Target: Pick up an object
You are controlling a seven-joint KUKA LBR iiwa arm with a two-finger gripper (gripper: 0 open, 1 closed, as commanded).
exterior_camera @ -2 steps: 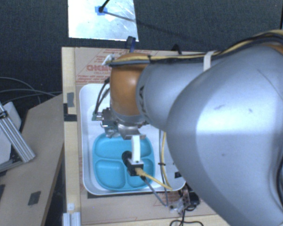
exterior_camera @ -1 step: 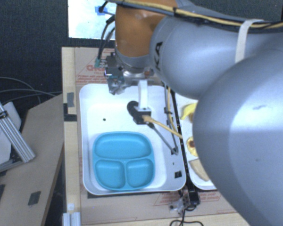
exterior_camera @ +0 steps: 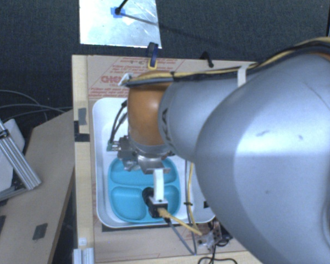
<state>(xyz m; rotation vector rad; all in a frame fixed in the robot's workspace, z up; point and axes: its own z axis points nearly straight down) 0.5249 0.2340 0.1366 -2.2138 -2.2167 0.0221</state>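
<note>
The gripper (exterior_camera: pixel 144 164) hangs low inside the white bin (exterior_camera: pixel 100 147), over the far half of it. Its body shows as a grey metal block under the wrist. Whether it is wide, narrow or holding anything cannot be told, because the wrist hides its lower end from above. Nothing is seen gripped.

A blue tray (exterior_camera: pixel 126 197) lies flat on the floor of the bin and fills most of its near half. It has a raised rim and shallow moulded compartments: one broad one across the far side and two smaller ones side by side at the near side. The gripper stands above the tray's far edge. Whether it touches the tray cannot be told.

Above the gripper, within the bin's outline, rises the orange band (exterior_camera: pixel 146 111) of the wrist. The grey arm (exterior_camera: pixel 253 147) spreads out from there and covers everything to the right of the bin.

The bin rests on a sheet of cardboard (exterior_camera: pixel 113 70) with red print, which shows beyond the bin's far rim and along its left side. A small blue and yellow piece (exterior_camera: pixel 152 54) stands at the cardboard's far edge, beyond the bin. Farther beyond the bin lies a shiny silver panel (exterior_camera: pixel 118 12) on dark cloth. Well to the left of the bin are a pale wooden board (exterior_camera: pixel 49 164) and slanted aluminium rails (exterior_camera: pixel 11 153).
</note>
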